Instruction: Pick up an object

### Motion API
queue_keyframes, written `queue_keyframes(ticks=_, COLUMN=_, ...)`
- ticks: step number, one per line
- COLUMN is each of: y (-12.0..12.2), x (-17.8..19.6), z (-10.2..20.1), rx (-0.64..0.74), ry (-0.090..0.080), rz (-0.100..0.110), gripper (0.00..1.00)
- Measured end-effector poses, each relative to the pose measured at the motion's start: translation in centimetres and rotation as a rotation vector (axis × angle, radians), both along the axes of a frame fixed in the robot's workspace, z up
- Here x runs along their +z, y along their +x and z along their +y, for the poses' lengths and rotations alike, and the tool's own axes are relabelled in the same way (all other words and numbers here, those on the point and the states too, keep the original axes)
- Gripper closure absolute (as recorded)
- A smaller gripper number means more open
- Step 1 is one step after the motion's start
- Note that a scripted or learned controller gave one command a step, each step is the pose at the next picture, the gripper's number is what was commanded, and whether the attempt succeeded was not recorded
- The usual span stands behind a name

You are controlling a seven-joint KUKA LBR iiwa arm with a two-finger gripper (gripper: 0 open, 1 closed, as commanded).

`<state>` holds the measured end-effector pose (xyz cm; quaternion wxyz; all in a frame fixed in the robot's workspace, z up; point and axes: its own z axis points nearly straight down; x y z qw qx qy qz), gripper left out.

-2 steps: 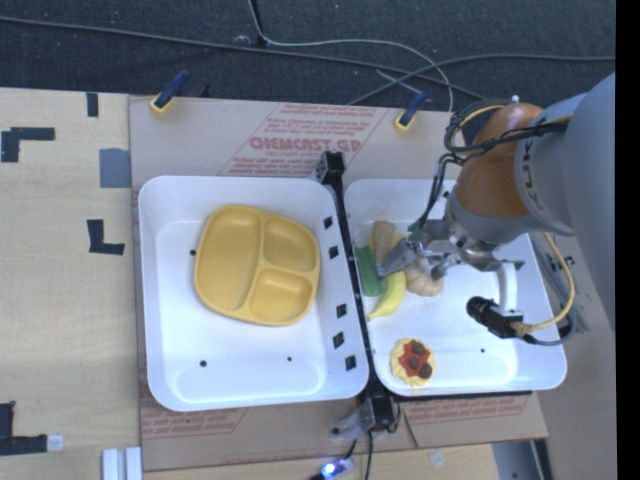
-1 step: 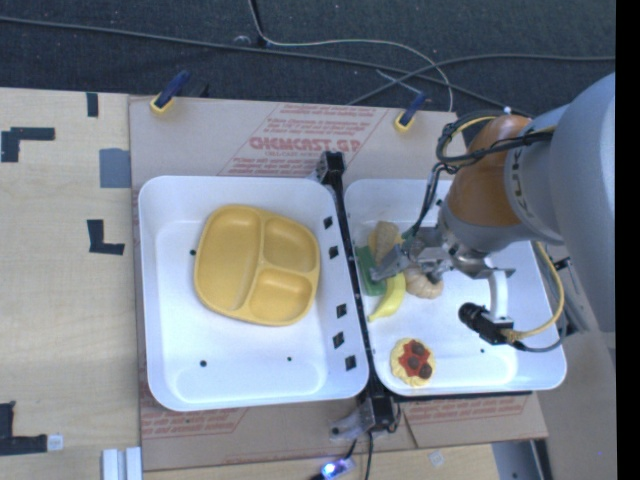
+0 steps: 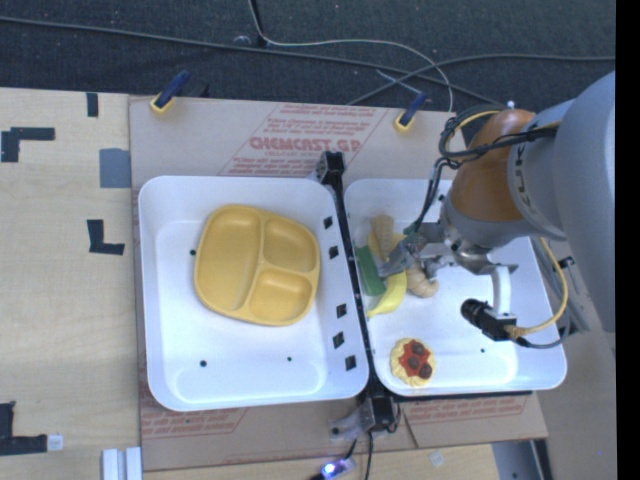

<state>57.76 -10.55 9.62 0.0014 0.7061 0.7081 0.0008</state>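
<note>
1. I see the arm (image 3: 560, 178) reaching over the right bin (image 3: 530, 368).
2. Its jaws (image 3: 412, 258) hang at the toy food pile; I cannot tell their state.
3. The banana (image 3: 388, 296) looks light, stiff and slippery; I'd grip mid-body.

Red printed lettering is seen on the cardboard sheet (image 3: 300, 143) under the bins, at upper centre of the frame, where "CHEMCAST GP" can roughly be read, while the smaller lines around it are too blurred.
</note>
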Motion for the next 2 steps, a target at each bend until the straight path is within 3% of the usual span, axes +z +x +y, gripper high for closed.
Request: queue_keyframes(ticks=2, y=0.3, x=8.7, z=-0.5, rx=-0.002, ry=0.000, rz=0.000, gripper=1.00)
